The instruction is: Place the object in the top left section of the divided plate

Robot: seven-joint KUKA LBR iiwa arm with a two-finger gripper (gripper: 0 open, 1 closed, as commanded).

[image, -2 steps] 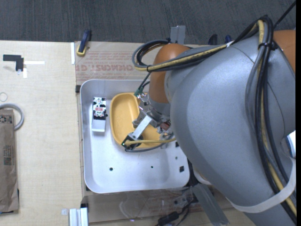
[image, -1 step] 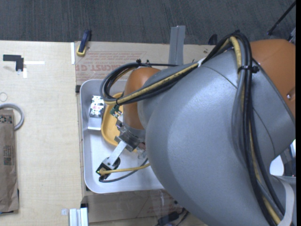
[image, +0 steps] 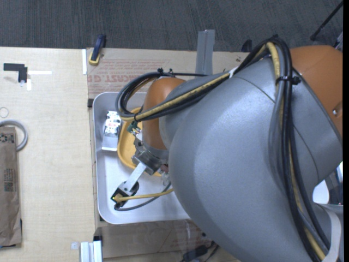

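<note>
The tool [image: 146,158] sits low over the yellow plate [image: 123,146], tucked under the wrist, and I cannot tell whether it is open or closed. Just off to its upper left is the object [image: 112,125], a small white piece with red marks. It lies at the plate's left rim, touching or overlapping it, I can't say which. Its long axis runs roughly up and down the view. So the coming move, as I read it, turns on a short shift left and up from the tool. The plate's dividers are hidden beneath the arm [image: 245,162], so the top left section can't be picked out from here. The arm comes in from the right, its bulky elbow riding high. The orange band [image: 163,105] is bent over the white bin [image: 103,201] and the wrist points down into it.
</note>
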